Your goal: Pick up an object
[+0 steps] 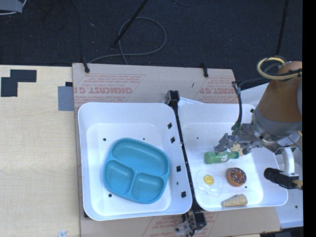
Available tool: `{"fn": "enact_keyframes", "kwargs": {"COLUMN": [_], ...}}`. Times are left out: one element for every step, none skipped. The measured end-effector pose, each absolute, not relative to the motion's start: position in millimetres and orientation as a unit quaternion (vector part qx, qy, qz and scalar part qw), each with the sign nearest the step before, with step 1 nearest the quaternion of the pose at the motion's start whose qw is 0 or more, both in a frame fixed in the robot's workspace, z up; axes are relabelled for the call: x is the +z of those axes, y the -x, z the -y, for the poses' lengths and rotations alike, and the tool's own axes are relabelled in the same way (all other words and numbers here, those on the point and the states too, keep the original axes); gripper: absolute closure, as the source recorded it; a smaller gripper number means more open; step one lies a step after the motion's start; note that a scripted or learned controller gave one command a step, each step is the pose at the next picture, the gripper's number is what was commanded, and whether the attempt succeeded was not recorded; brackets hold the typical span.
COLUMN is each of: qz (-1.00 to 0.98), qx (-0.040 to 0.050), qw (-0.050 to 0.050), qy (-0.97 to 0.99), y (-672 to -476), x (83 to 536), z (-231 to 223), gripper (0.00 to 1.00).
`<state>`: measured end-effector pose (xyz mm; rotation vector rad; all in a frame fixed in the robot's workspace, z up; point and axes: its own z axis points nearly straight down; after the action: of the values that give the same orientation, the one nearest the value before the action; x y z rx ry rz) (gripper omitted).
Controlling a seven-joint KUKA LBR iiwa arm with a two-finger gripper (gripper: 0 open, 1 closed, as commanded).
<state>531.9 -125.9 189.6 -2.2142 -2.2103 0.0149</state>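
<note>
In the right bin (pixel 197 115), my gripper (pixel 232 145) hangs low at the middle right. A green toy bottle (pixel 220 157) with a white label lies on its side just in front of it, close to or touching it. A brown donut with sprinkles (pixel 236 177) sits nearer the front. Left of the donut lies a fried egg toy (pixel 208 180). A tan cone-shaped pastry (pixel 234 200) rests by the bin's front wall.
The left bin (pixel 91 132) holds a blue divided plate (pixel 136 170). A black divider bar (pixel 180 152) runs between the two bins. The grey and orange arm (pixel 279 102) reaches in over the right bin's right wall.
</note>
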Motion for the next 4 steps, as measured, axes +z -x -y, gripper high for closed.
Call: {"fn": "enact_keyframes", "kwargs": {"qz": [0.707, 0.707, 0.707, 0.707], "qx": [0.0008, 0.0018, 0.0013, 0.0013], "qw": [0.002, 0.003, 0.003, 0.002], "qy": [0.707, 0.707, 0.707, 0.708], "y": [-534.9, -528.9, -531.6, -531.1], "x": [197, 152, 109, 86], "z": [126, 122, 117, 115], "gripper": [0.00, 0.00, 0.00, 0.00]}}
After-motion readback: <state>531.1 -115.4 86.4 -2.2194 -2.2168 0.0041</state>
